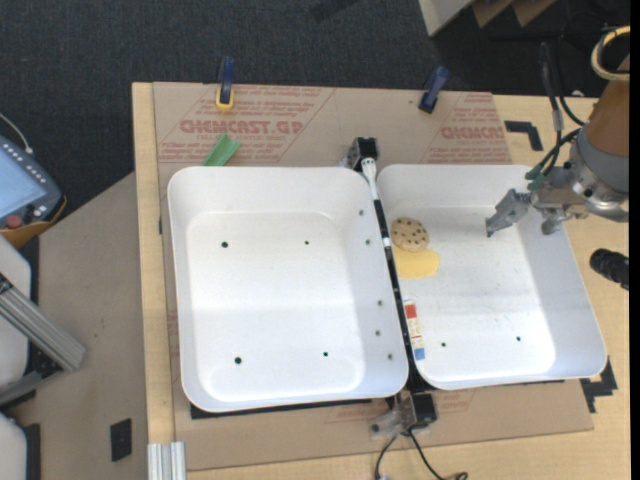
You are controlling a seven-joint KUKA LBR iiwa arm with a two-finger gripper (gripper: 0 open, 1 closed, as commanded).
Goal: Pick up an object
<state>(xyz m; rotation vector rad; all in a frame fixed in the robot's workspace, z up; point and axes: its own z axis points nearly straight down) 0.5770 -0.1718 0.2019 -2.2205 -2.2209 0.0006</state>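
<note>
**benchwatcher:** So what's the setup looking like? The bench (300, 108) is sitting on dark carpet, topped with a brown cardboard sheet with red lettering printed across it. Two clamps are pinning the far edge — a blue and yellow one (226, 84) way off to the gripper's left, and a blue one (434, 88) closer, up and left of it. A green strip (221, 151) is lying on the cardboard by the left bin's far corner.

**gripgeek:** And the bins? The left bin (200, 268) is sitting well left of the gripper, touching the right bin (560, 308) along the middle seam. The arm is coming in from the right, and the gripper (524, 214) is hanging over the far right part of the right bin. Two grey fingers (503, 214) are pointing down, spread apart, nothing between them.

**benchwatcher:** Where's the stuff to grab? A round speckled cookie (408, 233) is lying to the gripper's left and a touch nearer the camera, by the seam. A yellow piece (415, 263) is touching it on the near side. Further down the same wall a small white card (413, 332) with red and blue marks is leaning — well apart from the gripper.
</note>
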